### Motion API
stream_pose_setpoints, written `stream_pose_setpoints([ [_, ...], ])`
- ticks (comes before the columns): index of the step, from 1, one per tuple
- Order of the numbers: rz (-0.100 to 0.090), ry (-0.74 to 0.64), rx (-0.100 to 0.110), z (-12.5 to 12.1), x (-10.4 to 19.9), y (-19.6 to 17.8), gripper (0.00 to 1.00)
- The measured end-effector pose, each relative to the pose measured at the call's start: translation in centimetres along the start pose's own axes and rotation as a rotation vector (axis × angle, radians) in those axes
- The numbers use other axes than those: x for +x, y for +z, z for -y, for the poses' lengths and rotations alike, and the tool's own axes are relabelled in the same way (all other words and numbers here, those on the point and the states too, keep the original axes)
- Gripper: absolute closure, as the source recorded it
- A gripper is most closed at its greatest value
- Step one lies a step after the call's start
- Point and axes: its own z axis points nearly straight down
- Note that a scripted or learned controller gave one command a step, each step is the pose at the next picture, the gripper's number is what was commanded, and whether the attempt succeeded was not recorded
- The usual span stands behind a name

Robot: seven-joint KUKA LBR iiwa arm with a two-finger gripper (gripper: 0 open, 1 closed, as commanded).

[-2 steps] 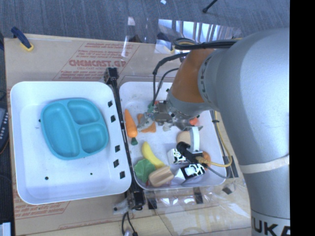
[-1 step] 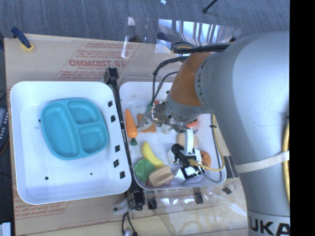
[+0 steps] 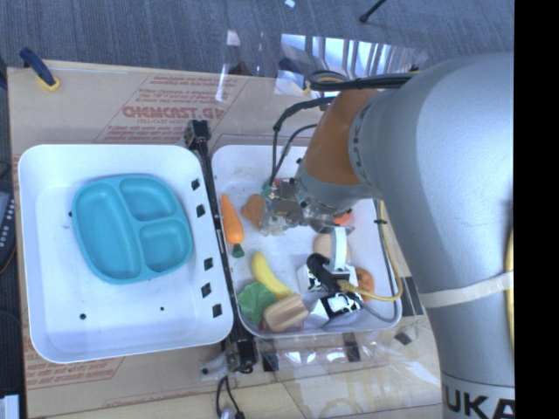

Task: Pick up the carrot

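- The grey arm (image 3: 437, 190) reaches in from the right, its orange band (image 3: 336, 147) above the wrist, bent down over the right bin (image 3: 384, 308).
- The end effector (image 3: 281, 206) hangs low in the upper middle of the right bin, pointing toward the bin's left wall; whether it is released or clenched I cannot tell, as the wrist hides much of it.
- One carrot (image 3: 231, 220) lies in the right bin against its left wall, lengthwise along that wall, just beside the end effector but apart from it.
- One small orange piece (image 3: 253, 209) sits between the carrot and the end effector.
- One banana (image 3: 269, 274) lies below the carrot, near the bin's middle.
- One green item (image 3: 254, 301) and one tan, bread-like piece (image 3: 285, 312) rest at the bin's near edge, touching each other.
- Two white bins stand side by side on the table (image 3: 131, 103).
- The left bin (image 3: 35, 321) carries one blue divided plate (image 3: 131, 227) with three compartments.
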Motion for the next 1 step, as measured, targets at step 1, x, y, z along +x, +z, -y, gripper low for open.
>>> stream_pose_setpoints([
  [1, 0.0, 0.0, 0.0, 0.01, 0.0, 0.01, 0.0],
])
